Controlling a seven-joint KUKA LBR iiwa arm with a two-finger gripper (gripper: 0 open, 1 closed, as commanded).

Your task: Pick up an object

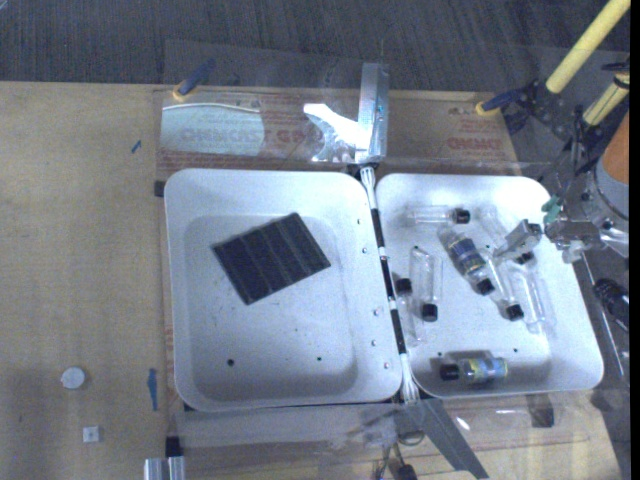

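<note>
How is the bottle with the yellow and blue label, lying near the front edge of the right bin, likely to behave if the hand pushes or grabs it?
The labelled bottle lies on its side, so it would probably roll if nudged across its length. It looks like smooth clear plastic, so it may slip between the fingers. It seems small and likely light. The hand is farther back in the right bin.

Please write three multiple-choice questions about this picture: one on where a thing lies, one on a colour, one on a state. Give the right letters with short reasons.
1. Where does the flat dark ribbed rectangular pad lie?
A. left white bin
B. right white bin
C. on the bench

2. What colour are the caps of the small clear plastic bottles?
A. red
B. black
C. yellow

3. How does the labelled bottle at the right bin's near edge rest?
A. upright
B. on its side
C. stacked on another

Answers: 1 A, the pad sits in the left bin. 2 B, the bottles have black caps. 3 B, the labelled bottle lies flat in the right bin.
</note>
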